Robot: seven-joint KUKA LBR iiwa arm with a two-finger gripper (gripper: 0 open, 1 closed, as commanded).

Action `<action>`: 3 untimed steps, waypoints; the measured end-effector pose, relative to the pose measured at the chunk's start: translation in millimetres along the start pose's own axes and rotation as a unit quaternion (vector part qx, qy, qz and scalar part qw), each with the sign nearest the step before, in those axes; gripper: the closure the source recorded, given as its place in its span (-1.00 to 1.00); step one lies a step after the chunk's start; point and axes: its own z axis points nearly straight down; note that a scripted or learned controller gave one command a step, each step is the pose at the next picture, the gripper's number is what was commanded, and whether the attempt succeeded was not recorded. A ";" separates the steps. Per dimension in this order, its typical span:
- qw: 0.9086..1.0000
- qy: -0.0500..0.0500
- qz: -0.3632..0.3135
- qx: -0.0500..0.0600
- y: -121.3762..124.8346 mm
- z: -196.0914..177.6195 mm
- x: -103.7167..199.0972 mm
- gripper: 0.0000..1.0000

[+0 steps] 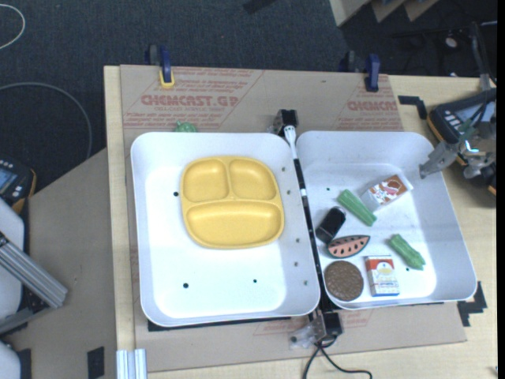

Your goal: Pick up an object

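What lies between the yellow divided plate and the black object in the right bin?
In the camera view, bare white floor of the left bin, then the two bins' adjoining rims, separate the yellow divided plate from the black object.

Robot body at the right edge
Grey metal gripper (435, 162) with slim fingers; dark housing and thin cables sit behind it.

right bin (442, 212) | green stick (357, 208) tilted, centre | white-red packet (386, 192) beside it | black block (330, 224) | watermelon slice (349, 245) flat | brown disc (344, 280) | red-white box (382, 275) | green piece (407, 252)
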 end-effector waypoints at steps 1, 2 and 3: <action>1.000 0.005 -0.005 0.006 -17.1 127.8 121.8 -1.00; 1.000 -0.002 0.000 -0.009 -54.0 146.8 115.6 -1.00; 1.000 0.000 0.001 -0.008 -54.8 136.3 116.9 1.00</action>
